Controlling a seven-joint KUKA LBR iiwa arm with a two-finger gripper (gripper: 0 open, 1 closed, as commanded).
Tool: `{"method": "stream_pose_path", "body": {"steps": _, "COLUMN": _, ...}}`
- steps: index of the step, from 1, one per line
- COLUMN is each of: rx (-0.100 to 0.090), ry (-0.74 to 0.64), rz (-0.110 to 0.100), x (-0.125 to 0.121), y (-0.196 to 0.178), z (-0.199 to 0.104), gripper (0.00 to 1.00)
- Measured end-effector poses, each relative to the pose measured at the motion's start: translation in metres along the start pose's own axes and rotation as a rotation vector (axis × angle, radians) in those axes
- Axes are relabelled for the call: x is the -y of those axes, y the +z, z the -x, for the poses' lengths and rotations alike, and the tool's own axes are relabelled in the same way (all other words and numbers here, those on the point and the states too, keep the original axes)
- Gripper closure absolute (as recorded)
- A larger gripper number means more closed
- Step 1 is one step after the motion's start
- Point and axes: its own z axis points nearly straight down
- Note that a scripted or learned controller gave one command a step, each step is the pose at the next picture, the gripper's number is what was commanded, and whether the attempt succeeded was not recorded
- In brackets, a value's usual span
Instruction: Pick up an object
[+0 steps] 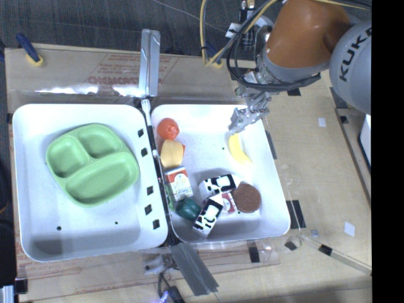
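Overhead, the arm (303,33) (orange-banded) hangs its claw (243,120) above the banana (238,149).

You can read "KU" in dark letters on the grey arm (353,49), faint red print on the worktop (113,71), too blurred to read, nothing else legible

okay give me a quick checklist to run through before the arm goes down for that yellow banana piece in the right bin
1. Gripper above the right white bin: ok, near its upper right corner.
2. Gripper lined up over the pale yellow banana piece: not ok, it sits just above and right of it.
3. Finger opening: cannot tell.
4. Nothing held already: cannot tell.
5. Room around the banana piece: ok, it lies apart from the round brown cookie and black-and-white cow toy.
6. Cables above the wrist clear of the bin: ok.
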Motion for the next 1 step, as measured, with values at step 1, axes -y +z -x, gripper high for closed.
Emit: {"method": "stream_pose_path", "body": {"steps": 1, "rx": 0.001, "ry": -0.062, "rz": 0.001, "x": -0.0019, "y": -0.006, "z": -0.0148, "gripper": 1.0}}
